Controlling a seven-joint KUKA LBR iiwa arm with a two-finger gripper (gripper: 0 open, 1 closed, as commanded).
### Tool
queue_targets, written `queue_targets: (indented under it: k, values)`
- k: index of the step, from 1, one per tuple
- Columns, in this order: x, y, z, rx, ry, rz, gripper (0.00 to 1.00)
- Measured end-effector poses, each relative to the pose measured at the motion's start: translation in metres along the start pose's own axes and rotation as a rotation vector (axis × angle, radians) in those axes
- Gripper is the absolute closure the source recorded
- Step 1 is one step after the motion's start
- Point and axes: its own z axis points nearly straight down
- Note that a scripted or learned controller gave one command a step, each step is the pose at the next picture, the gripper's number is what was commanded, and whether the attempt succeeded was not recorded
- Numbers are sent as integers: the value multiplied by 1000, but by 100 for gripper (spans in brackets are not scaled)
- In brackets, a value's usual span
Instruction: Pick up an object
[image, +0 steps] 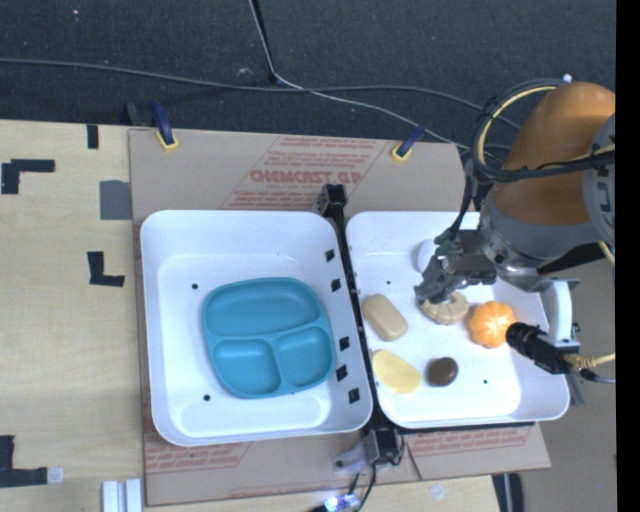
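A: The arm (545, 190) is grey with a broad, rounded orange band (555, 125) above the wrist.

B: Black cables (478, 150) loop beside it. The gripper (440, 285) is dark grey metal, possibly with small screws; too blurred to tell.

Red print, roughly "CHEMCAST GP", upside down on the brown cardboard sheet (300, 175) under the bins.

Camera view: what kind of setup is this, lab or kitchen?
Probably a robot lab bench: two shallow white bins clamped onto printed cardboard, loose black cables, and toy-like food such as a small orange ball under the grey gripper.
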Motion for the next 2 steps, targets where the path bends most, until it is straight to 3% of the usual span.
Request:
queue_targets:
  k: [2]
  values:
    - [92,-4,10,1,0,1,100]
